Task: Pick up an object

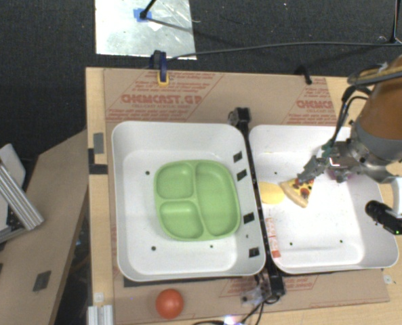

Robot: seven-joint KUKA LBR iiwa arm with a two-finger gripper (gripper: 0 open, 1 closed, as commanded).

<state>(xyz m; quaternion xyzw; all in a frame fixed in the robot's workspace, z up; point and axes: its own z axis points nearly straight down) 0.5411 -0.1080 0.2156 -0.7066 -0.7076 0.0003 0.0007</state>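
Note:
A toy pizza slice (298, 193) with red toppings lies near the left side of the right bin (336, 249). Just to its left rests a pale yellow disc (271, 193). My gripper (308, 179) reaches in from the right, slanting down and left, and its tip is right over the top edge of the pizza slice. Whether it touches the slice is unclear. The grey wrist and orange band (390, 114) hang above the bin's right side.
The left bin (136, 147) holds a green divided plate (196, 199). An orange ball (169, 303) sits on the bench in front of the left bin. A black clip divider (245, 175) runs between the bins. A blue clamp (160, 66) stands at the back.

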